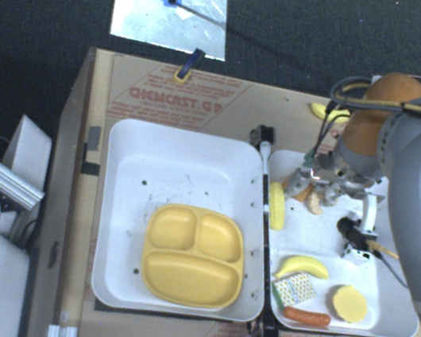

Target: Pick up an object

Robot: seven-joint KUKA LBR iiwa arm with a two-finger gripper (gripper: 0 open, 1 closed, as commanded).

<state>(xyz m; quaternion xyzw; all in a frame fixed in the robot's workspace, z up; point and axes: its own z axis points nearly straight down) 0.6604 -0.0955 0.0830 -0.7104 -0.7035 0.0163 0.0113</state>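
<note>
Over the far end of the right bin [389, 320], the grey arm with its orange band lowers the tool [313, 191] among toy food; whether its fingers stand open or closed cannot be told from where one stands, and nothing can be seen held between them. Just beneath the tool lies a small tan piece [314, 203], touching or nearly touching its tip. Beside the tool, toward the divider, lies one yellow corn cob [276, 206] lengthwise along the bin wall. Nearer the viewer than the tool lie one banana [304, 267], one checked yellow-and-white packet [295, 287] just below it, one red sausage [306, 317] against the near wall, and one round yellow disc [350, 304] to the side of the packet. A black-and-white fitting [358, 230] with a yellow cable stands close beside the tool on the arm's side. Another yellow piece [320, 110] lies on the surface beyond the bin, behind the tool. Well apart from the tool, across the divider, the left bin [136, 155] carries one yellow three-compartment plate [194, 254]. Both bins rest on a cardboard sheet [175, 97] with red lettering.
</note>
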